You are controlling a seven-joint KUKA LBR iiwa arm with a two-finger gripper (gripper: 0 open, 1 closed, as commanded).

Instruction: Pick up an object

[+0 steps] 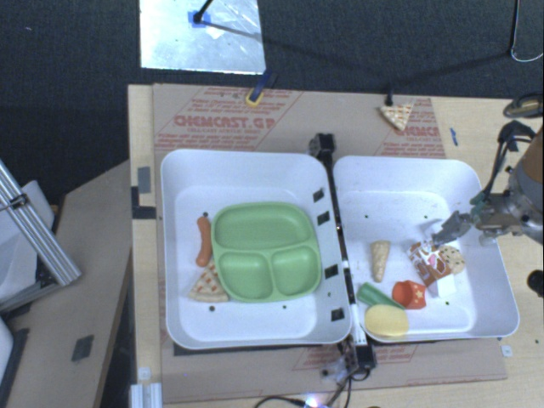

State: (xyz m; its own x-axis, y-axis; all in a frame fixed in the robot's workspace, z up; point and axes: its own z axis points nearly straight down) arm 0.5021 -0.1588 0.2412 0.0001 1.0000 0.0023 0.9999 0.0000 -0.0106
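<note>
Pincer (441, 231) hovers over right bin (399, 185); board (223, 119) reads "CHEMCAST GP".

Robot lab, white bins (255, 164), cardboard-topped bench (229, 117)

The gripper (440, 230) hangs in the right bin (399, 181) — just beside a brown-and-white snack packet (435, 263); a green tray (262, 252) fills the left bin (183, 228).
</note>
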